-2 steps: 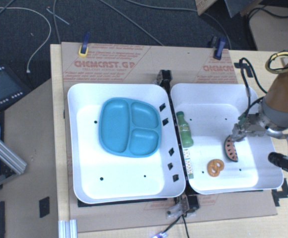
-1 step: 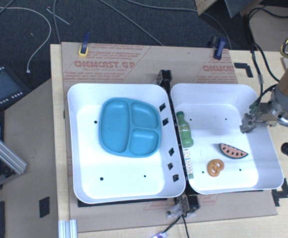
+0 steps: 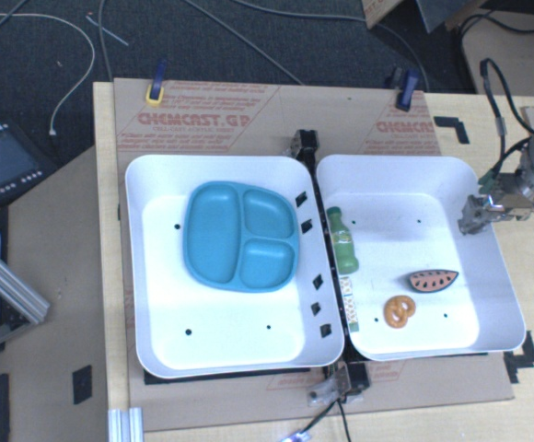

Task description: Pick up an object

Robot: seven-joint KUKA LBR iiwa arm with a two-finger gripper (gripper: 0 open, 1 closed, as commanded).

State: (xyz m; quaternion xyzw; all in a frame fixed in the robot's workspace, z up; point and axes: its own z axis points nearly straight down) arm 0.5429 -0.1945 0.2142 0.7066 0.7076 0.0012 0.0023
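Green bottle: a slim green plastic bottle (image 3: 342, 243) is laid flat in the right bin, close against that bin's left wall; its long axis runs near to far, with the darker cap end pointed to the far side.
Label strip: a narrow white printed strip (image 3: 350, 302) is seen just nearward of the bottle, along the same wall and on the same line.
Watermelon slice: a red toy wedge with a dark rind (image 3: 432, 280) is laid in the right part of the right bin, its long axis running left to right and its curved rind turned nearward.
Pretzel: a small brown toy pretzel (image 3: 399, 311) is placed just near-left of the slice, apart from it.
Right bin: a shallow white tray (image 3: 488, 331) by which the bottle, strip, slice and pretzel are held.
Left bin: a shallow white tray (image 3: 147, 247) in which a light blue three-compartment plate (image 3: 241, 236) is laid flat, toward the far side.
Gripper: the metal claw (image 3: 481, 212) is seen at the right bin's right rim, well apart from every object; whether its fingers are parted cannot be told, and nothing is seen between them.
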